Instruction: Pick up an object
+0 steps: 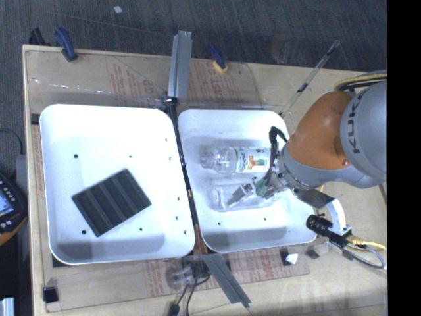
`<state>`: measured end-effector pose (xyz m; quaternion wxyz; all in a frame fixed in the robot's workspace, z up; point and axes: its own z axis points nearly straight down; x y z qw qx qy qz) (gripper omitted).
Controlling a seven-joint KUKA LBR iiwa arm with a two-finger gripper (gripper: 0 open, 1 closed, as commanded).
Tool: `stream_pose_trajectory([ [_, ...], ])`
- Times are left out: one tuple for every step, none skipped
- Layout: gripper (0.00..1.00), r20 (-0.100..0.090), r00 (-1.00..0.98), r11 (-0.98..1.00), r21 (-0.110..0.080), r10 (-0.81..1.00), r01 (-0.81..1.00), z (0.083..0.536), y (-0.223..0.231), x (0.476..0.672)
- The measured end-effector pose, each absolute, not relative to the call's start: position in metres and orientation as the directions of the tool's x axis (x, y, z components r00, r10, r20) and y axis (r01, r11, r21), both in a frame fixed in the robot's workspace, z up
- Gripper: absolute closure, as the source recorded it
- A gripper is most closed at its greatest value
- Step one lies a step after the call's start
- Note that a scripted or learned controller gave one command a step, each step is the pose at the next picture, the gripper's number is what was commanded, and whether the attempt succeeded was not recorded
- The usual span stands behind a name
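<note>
Two white bins sit on my bench; I see the gripper point(258, 188) low in the right bin point(197, 176), fingers narrow on a clear plastic cup point(227, 196), near side of a clear bottle point(233, 159).

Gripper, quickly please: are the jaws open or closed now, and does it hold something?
Gripper: low in the right bin, at the clear cup below the clear bottle; its state cannot be told.
</note>
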<state>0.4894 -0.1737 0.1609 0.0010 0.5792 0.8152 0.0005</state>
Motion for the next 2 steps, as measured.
stream_pose_trajectory([
  [0.0,0.001,-0.248,0.248,-0.002,0.969,0.969,0.157,-0.169,0.599],
  [0.0,0.002,-0.355,0.355,-0.013,0.935,0.935,0.13,-0.127,0.624],
])
